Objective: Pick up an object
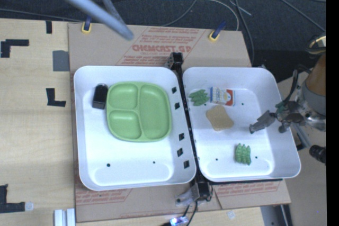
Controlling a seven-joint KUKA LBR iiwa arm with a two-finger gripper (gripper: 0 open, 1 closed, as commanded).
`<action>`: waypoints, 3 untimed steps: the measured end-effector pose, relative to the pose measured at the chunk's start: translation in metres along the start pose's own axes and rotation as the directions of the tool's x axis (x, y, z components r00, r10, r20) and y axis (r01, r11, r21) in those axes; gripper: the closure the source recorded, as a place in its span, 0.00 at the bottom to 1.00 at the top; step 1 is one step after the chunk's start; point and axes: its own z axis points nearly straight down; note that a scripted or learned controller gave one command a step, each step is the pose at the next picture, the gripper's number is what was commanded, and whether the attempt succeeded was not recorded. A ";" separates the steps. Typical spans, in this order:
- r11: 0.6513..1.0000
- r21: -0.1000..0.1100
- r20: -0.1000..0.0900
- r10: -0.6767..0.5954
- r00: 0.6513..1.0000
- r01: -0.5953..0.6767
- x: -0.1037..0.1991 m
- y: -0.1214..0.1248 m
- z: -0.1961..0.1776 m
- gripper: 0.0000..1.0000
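Wooden bench top (32,129), pale grain, black tape marks; a brown cardboard sheet with red print (159,45) lies on it under the bins.

Two shallow white plastic bins, glossy, with rounded corners, touching along a black clipped seam. Landmark: the right bin (265,82). The left bin (87,166) sits directly against its left wall.

Light green plastic plate with three compartments (140,111), smooth, rounded-square, lies flat in the left bin, well left of the landmark's seam. A small black block (99,96) rests just beside the plate's far-left edge.

Grey arm wrist (312,108) reaches over the landmark's right rim. Its dark two-finger gripper (267,120) hangs low over the right part of the landmark's floor; fingers look slightly spread, nothing between them.

Inside the landmark, loose objects:
- small white packet with red and blue print (221,96), flat, near the back left;
- tan rounded piece, bread-like, matte (219,118), just in front of the packet, left of the gripper, apart from it;
- green leafy soft piece (199,97), touching the packet's left end;
- green ridged bumpy piece (242,154), near the front wall, alone.
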 end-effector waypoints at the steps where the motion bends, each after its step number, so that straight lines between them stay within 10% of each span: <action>1: 1.000 -0.012 0.003 -0.004 1.000 0.004 0.000 0.003 -0.006 0.00; 3: 1.000 -0.011 0.004 -0.005 1.000 0.005 0.008 -0.005 0.102 0.00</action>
